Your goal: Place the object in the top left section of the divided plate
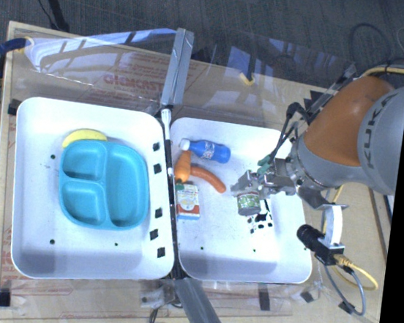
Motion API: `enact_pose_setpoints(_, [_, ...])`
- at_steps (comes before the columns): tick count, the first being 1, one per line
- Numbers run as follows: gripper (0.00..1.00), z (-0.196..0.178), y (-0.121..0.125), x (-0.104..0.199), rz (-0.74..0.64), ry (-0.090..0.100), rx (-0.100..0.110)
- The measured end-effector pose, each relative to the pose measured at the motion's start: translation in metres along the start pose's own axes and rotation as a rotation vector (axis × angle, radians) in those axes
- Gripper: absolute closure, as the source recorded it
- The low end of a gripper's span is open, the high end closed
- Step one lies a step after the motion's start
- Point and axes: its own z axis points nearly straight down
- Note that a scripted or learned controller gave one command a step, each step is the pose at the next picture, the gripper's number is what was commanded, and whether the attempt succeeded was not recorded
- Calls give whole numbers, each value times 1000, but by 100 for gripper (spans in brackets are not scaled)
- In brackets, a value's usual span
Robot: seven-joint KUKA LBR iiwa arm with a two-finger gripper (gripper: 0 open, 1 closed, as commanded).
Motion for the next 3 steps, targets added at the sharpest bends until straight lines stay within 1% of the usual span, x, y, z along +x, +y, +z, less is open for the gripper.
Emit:
enact_pose_setpoints(1, [100, -28, 43, 78, -118, -1, -1])
enact_pose_setpoints(2, [100, 7, 65, 182, -95, 0, 5])
enact_pose_setpoints(3, [0, 7, 65, 182, -94, 0, 5])
